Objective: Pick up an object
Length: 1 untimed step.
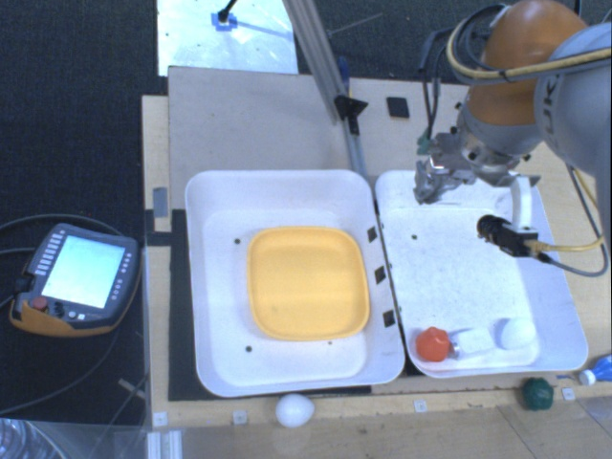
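Far left, off the tabletop (258,113), one grey-and-orange handheld control pendant with a lit screen (75,277) lies on the dark floor, cable looping around it. Two shallow white plastic bins sit side by side on the tabletop. The left bin (215,208) holds one thing: a square yellow plastic plate with rounded corners (308,282), lying flat near the bin's middle. In front of that bin, outside it on the tabletop edge, lies one white egg-shaped object (295,410). A slanted grey metal pole (320,41) runs down from the top to the gap between the bins' back corners.

The right bin (449,275) holds three small items, all in a row along its front wall: one orange-red round ball (433,344) at the left, one small white cylindrical piece (472,341) just beside it, touching or nearly so, and one white round ball (517,333) at the right, slightly apart. Outside the front right corner, one dark green round object (536,392) rests on the tabletop.

The grey arm with an orange band (521,36) reaches in from the right. Its claw (432,187) hangs over the back left part of the right bin, well apart from the three items at the front. Nothing shows between its tips; whether it is released or clenched, cannot tell.
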{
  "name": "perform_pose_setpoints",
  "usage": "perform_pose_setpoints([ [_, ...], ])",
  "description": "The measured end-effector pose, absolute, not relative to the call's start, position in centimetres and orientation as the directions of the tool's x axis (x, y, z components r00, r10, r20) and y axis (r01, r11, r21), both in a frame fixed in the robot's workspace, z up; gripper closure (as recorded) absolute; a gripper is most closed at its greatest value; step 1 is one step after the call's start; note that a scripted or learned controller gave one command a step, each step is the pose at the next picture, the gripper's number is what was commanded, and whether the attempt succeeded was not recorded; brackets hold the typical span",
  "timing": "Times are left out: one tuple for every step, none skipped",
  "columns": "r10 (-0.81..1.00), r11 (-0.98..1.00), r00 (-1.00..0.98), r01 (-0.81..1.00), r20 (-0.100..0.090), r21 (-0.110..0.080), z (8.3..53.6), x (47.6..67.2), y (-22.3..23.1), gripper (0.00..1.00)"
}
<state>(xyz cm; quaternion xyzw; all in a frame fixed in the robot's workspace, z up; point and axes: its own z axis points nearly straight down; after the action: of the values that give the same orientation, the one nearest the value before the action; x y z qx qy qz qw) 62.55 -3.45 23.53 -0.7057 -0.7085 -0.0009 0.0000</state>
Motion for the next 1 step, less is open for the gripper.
perform_pose_setpoints([
  [1.0, 0.005, -0.005, 1.0, 0.001, 0.001, 23.76, 61.69, 1.23, 1.0],
])
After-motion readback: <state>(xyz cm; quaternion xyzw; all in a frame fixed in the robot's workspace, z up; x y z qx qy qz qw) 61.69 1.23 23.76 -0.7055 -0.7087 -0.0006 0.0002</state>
